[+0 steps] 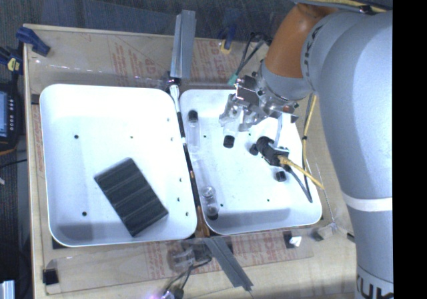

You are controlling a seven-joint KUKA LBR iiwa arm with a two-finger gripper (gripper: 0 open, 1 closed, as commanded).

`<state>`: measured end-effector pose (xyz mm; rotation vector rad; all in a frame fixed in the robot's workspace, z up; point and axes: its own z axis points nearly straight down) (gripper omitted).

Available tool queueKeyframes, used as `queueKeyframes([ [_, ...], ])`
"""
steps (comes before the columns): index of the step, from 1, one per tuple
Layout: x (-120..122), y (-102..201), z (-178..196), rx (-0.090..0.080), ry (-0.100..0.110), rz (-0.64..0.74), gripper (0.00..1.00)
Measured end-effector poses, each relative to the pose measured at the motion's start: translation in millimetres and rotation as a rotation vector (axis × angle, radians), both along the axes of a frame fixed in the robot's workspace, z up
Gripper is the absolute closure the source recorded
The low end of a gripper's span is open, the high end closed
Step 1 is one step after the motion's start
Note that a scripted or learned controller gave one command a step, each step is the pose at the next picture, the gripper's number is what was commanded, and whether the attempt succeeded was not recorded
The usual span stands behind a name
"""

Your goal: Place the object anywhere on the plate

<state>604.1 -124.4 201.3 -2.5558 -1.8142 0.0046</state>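
A dark grey ribbed rectangular plate lies at a slant in the lower middle of the left bin. A small black object rests on the floor of the right bin, in its upper middle. My gripper hangs over the right bin just above and slightly right of that object, close to it. Nothing is visibly held. The grey arm with its orange band comes in from the upper right and hides the bin's right edge.
Small clear fittings sit along the divider between the bins and near the right bin's lower left corner. Black cabling and a yellow wire hang off the wrist. A metal bar stands behind the bins.
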Motion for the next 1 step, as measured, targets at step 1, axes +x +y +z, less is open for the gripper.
queueKeyframes([
  [1,49.8,67.8,-10.6,-0.004,-0.003,-0.162,1.0],
])
